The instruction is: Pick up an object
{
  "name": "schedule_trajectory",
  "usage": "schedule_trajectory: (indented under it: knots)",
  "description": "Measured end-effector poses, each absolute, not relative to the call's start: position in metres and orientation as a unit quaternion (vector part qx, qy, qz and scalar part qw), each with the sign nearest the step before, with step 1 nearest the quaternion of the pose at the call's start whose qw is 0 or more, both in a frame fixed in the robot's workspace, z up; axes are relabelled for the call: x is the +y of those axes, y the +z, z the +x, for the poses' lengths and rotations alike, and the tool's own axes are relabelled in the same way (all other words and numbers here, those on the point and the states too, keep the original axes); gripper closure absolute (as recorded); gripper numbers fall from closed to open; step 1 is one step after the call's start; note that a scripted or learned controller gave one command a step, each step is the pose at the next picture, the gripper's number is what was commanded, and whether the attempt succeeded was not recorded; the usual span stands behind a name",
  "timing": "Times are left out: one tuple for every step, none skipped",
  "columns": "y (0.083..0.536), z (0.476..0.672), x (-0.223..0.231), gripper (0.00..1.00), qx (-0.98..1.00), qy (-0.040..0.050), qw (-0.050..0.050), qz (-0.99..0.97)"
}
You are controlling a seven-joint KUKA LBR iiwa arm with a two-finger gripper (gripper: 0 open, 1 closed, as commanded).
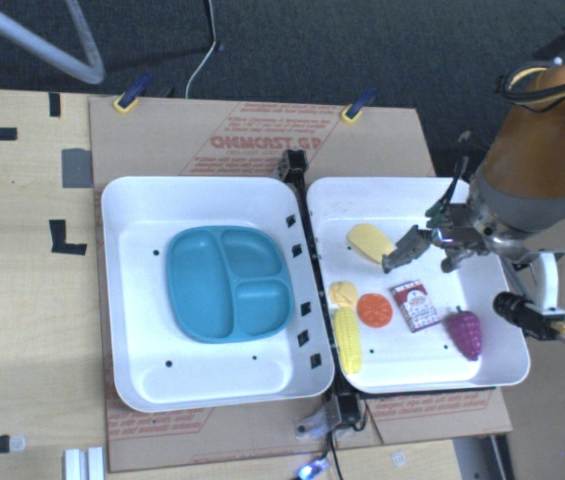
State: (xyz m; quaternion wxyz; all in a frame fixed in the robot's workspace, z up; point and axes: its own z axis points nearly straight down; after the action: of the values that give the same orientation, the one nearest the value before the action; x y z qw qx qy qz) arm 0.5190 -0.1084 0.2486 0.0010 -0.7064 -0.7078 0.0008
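Observation:
The right bin (502,368) holds several toy foods: a yellow piece (370,241), a small pale yellow piece (342,293), an orange-red tomato (374,310), a corn cob (347,340), a red and white carton (415,305) and a purple bunch (465,333). My gripper (428,257) hangs over the upper middle of this bin, open, with nothing between its fingers. One finger (401,255) points toward the yellow piece, just right of it. The carton lies just below the gripper.
A blue divided plate (230,283) lies in the left bin (132,368). A black divider (307,268) runs between the two bins. The arm's grey and orange body (532,158) covers the right bin's far right corner.

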Motion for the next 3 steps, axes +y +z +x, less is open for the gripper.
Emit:
schedule_trajectory:
  knots:
    - [0.198,0.518,-0.117,0.0,-0.707,0.0026,0.003,-0.707]
    - [0.135,0.523,-0.117,0.0,-0.707,0.0025,0.003,-0.707]
    - [0.084,0.524,-0.119,0.0,-0.707,0.0011,-0.003,-0.708]
